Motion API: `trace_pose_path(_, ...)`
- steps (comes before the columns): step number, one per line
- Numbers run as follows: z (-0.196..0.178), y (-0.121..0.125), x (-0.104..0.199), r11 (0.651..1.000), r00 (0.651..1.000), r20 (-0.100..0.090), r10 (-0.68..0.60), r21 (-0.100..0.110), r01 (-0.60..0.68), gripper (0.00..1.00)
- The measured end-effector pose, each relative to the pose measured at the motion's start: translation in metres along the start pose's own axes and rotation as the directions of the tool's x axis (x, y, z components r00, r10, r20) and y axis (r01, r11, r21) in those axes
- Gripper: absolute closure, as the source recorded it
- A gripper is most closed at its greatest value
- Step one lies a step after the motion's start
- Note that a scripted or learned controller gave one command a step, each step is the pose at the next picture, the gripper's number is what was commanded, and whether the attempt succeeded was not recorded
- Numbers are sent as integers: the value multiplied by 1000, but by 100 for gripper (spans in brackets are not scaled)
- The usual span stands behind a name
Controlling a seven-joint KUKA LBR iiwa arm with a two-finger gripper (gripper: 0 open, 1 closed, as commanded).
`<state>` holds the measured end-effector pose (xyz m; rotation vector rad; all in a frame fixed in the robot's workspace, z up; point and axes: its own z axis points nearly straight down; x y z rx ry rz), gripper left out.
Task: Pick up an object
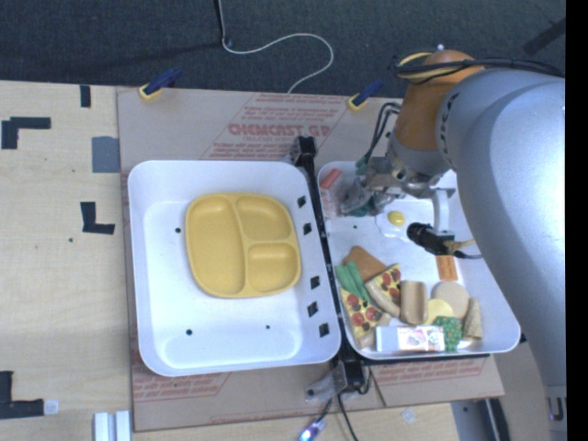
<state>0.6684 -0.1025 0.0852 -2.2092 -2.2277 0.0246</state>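
The right bin (pixel 490 288) holds a heap of toy food toward its near side: a pizza slice (pixel 384 288), a green piece (pixel 352 278), a brown wedge (pixel 366 263), a bread-like piece (pixel 412 301), a white box (pixel 421 339) and an orange stick (pixel 447 268). A fried egg (pixel 396 219) lies further back. My gripper (pixel 356 198) hangs low over the bin's far left corner, just left of the egg. The grey arm with its orange band (pixel 423 118) comes down from the upper right.
The left bin (pixel 156 274) carries a yellow divided plate (pixel 244 243) in its middle. Black clips (pixel 317 255) line the wall between the bins. A white cable (pixel 276 44) loops over the cardboard behind them. The arm's bulk covers the right side.
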Motion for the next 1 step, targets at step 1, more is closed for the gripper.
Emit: trace_pose_path(1,-103,-61,56,1000,1000,-11,4,-12,-4,100)
